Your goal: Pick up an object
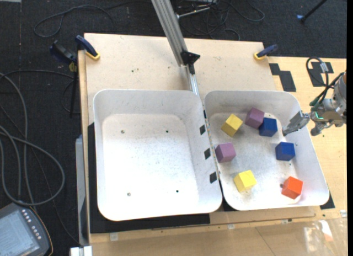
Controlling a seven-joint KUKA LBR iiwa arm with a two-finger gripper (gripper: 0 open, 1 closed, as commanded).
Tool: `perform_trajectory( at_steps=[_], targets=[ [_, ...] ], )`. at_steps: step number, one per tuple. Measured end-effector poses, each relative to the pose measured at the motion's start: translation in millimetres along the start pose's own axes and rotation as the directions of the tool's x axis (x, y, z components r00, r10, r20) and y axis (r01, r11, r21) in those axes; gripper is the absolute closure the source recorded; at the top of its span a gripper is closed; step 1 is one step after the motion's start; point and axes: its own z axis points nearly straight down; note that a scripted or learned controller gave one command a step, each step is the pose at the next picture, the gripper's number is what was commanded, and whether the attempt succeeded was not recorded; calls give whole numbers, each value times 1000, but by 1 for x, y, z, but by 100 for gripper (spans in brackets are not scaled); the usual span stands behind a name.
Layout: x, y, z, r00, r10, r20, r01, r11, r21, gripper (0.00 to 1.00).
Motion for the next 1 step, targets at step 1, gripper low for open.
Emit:
perform_trajectory(
  at_steps=[1],
  targets=[
    [4,-5,63,1000,2,-2,-2,1000,6,0]
  ],
)
